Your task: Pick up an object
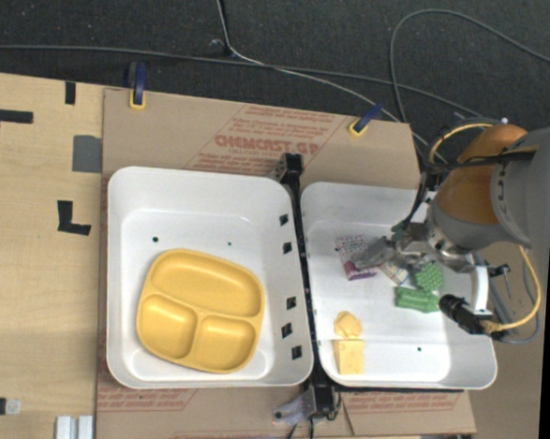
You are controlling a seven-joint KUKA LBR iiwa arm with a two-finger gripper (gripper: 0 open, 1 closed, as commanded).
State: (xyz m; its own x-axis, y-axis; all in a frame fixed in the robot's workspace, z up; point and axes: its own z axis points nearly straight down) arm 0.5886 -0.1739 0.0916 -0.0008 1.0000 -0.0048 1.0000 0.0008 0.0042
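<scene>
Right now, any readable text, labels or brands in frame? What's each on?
"CHEMCAST GP": red print, upside down, on the brown cardboard sheet under the bins.
Smaller red lines around it on the same sheet: too blurred to read.
Purple-and-white packet in the right bin: has printing, too small to read.

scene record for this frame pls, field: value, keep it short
left bin: holds a yellow divided plate with three compartments
right bin: holds a purple-and-white packet, green pieces, yellow pieces
yellow pieces: near the front edge of the right bin, apart from the rest
arm: reaches in from the right, over the right bin
gripper: low over the right bin, between the packet and the green pieces
grasp: cannot tell, nothing seen lifted
base: cardboard sheet under both bins, clamped at the back
</scene>
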